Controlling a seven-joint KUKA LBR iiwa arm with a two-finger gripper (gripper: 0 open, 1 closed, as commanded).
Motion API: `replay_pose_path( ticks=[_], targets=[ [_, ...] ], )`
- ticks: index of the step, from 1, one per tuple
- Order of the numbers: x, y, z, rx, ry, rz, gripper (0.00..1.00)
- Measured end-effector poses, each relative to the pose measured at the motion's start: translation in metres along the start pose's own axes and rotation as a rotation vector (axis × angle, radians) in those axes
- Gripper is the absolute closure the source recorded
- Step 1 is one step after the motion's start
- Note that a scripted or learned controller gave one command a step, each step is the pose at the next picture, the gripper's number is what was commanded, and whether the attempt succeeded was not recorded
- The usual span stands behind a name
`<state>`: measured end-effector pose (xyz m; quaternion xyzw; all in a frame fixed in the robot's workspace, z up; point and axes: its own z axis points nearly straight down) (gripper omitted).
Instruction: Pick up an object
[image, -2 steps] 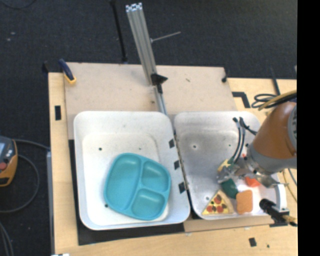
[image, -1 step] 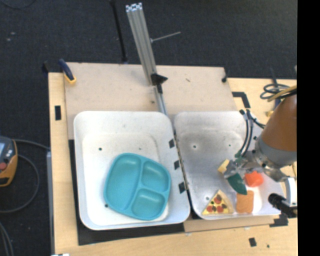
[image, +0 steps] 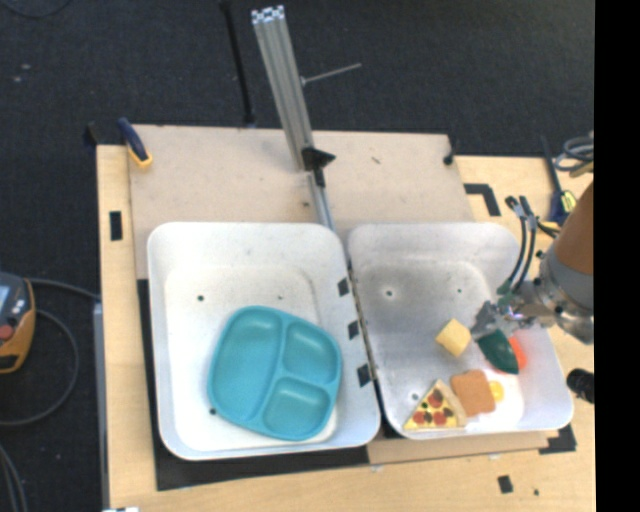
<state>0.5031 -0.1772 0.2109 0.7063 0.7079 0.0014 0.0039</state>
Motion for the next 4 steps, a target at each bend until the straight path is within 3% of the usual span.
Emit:
replay_pose_path(
  ticks=[1,4],
  targets=[
    [-0.001,0.001,0.005,0.005,0.002,0.002,1.00],
    [0.150,0.053,-0.020,0.005,0.005,-0.006,1.00]
  ],
)
